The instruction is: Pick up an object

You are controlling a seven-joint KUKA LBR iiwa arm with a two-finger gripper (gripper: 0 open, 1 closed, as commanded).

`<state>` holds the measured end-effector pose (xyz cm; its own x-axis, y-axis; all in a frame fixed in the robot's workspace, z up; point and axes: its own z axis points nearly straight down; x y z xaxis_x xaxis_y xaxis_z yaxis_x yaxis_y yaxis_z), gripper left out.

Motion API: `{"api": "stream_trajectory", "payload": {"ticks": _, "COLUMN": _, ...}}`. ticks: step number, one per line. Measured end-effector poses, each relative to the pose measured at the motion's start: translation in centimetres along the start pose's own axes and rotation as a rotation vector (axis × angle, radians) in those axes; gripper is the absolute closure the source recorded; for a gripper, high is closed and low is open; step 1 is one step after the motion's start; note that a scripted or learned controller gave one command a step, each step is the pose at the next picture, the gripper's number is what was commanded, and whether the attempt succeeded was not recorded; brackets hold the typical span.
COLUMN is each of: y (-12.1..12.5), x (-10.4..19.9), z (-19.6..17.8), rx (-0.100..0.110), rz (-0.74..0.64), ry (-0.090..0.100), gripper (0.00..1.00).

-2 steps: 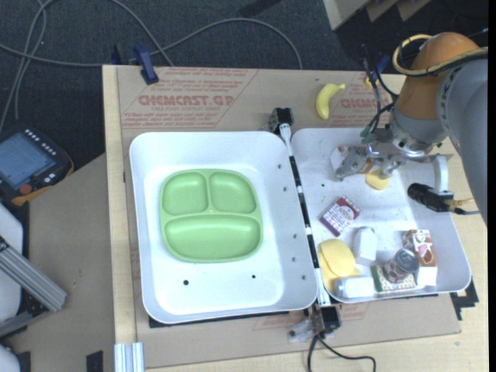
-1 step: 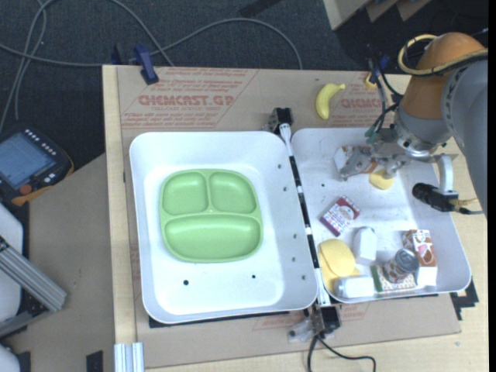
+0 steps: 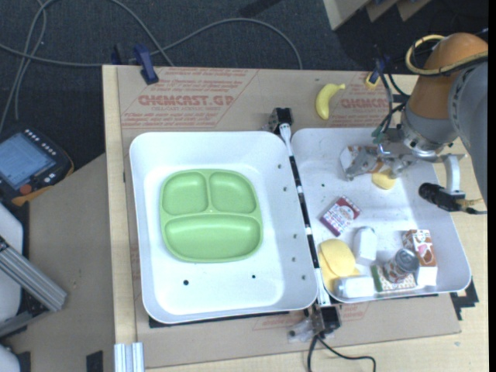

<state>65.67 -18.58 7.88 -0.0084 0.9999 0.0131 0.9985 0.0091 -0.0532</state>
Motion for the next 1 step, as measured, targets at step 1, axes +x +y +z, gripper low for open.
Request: {"api": "stream_trajectory", "payload": {"ticks": 1, "y": -0.07, "x": -0.05, "z": -1.00, "rx": 0.001, "rz": 0.001, "ry": -0.002, "gripper": 1.00}}
